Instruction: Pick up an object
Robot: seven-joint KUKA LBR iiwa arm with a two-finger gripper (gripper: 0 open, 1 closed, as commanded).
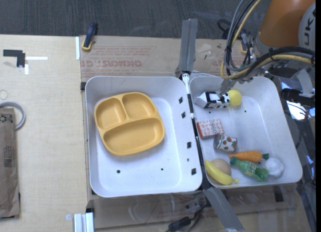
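In the right bin [283,126] lie a black-and-white carton [210,100], a yellow lemon [234,97], a red box [209,127], a small patterned can [225,143], a carrot [246,156], a green bottle [250,169], a banana [219,173] and a white lump [274,166]. My gripper [223,94] reaches down at the back of this bin, right where the carton and the lemon meet. Both still rest on the bin floor. The arm's cables and wrist hide the gripper's upper part.
The left bin [100,171] holds a yellow divided plate [129,122]. A raised divider [190,121] separates the two bins. The grey arm with its orange band [286,10] hangs over the right bin's back right corner. A brown bag [7,156] lies at the far left of the bench.
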